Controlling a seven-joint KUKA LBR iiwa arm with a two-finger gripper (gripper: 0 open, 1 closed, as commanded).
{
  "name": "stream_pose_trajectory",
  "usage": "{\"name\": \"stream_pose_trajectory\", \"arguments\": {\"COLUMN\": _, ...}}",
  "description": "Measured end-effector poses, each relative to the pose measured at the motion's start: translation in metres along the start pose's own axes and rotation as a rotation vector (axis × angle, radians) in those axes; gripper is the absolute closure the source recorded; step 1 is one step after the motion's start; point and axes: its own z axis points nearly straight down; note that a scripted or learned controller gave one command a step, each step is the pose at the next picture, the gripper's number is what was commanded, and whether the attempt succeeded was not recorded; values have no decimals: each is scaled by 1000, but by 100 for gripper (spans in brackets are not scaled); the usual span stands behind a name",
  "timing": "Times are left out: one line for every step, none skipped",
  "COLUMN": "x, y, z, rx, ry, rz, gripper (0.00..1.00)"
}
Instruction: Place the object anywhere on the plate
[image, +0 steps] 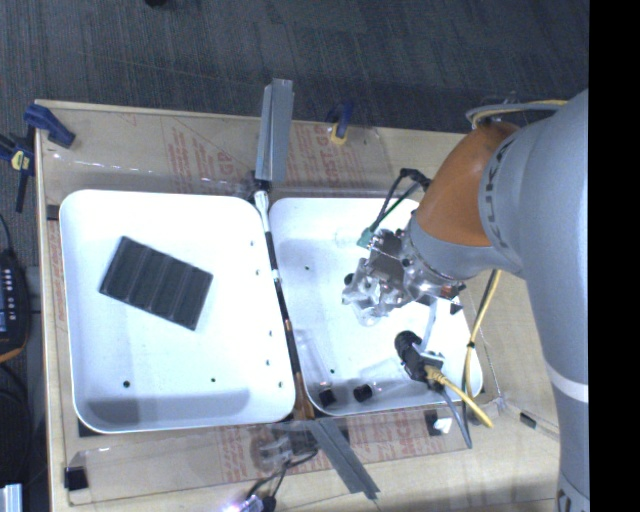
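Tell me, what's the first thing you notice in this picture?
The big grey robot arm with its orange band reaches in from the right, and its gripper hangs over the right white bin. Next, a dark ridged rectangular plate lies tilted in the left white bin.

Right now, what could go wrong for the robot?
The tool hangs over the right white bin, while the dark ribbed rectangular plate lies tilted in the left white bin. Whether it holds anything is unclear, so it may carry nothing across. The raised divider between the bins could snag a low pass. The loose yellow cable might catch too.
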Motion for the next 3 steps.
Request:
{"name": "stream_pose_trajectory", "arguments": {"x": 112, "y": 14, "z": 19, "rx": -1, "ry": -2, "rz": -160, "gripper": 100}}
{"name": "stream_pose_trajectory", "arguments": {"x": 199, "y": 3, "z": 11, "rx": -1, "ry": -2, "rz": -85, "gripper": 100}}
{"name": "stream_pose_trajectory", "arguments": {"x": 274, "y": 4, "z": 35, "rx": -1, "ry": -3, "rz": -136, "gripper": 100}}
